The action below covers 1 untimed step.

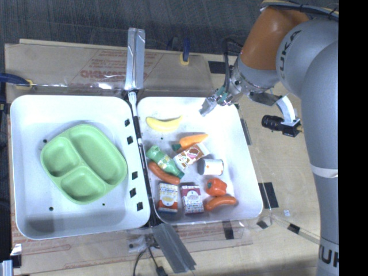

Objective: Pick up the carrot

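The carrot [193,138] is orange and tapered, and lies in the upper middle of the right bin [244,154], just below a yellow banana [163,122]. My gripper [210,104] hangs over the bin's far edge, up and to the right of the carrot and apart from it. Nothing shows in the gripper. The grey arm with its orange band [270,36] comes in from the upper right.
Packed close under the carrot are a small carton [190,154], a green bottle [163,160], a white cup [212,167], a red pepper [215,186], two sausages [221,202] and two small boxes [168,195]. The left bin [23,125] holds a green divided plate [83,163].
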### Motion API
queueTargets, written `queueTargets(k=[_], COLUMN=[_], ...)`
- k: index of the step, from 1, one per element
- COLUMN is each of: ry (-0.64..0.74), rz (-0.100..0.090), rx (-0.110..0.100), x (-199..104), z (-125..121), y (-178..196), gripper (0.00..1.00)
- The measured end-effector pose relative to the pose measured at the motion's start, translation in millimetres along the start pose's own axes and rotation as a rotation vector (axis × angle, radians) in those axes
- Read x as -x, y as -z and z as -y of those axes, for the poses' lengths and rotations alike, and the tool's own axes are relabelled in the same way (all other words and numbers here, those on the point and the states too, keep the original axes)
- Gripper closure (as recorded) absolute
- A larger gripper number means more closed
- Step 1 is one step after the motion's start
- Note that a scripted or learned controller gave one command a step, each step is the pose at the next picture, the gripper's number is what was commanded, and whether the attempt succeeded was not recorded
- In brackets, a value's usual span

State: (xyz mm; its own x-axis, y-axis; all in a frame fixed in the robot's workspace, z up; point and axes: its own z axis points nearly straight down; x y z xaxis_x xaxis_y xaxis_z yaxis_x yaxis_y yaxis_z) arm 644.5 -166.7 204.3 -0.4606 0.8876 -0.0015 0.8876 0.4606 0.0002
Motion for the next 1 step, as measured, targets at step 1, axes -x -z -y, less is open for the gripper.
queueTargets(k=[1], ry=[0.0], rz=[-0.001], rx=[-0.001], x=[-0.3], z=[0.0], y=[-0.5], gripper=[0.0])
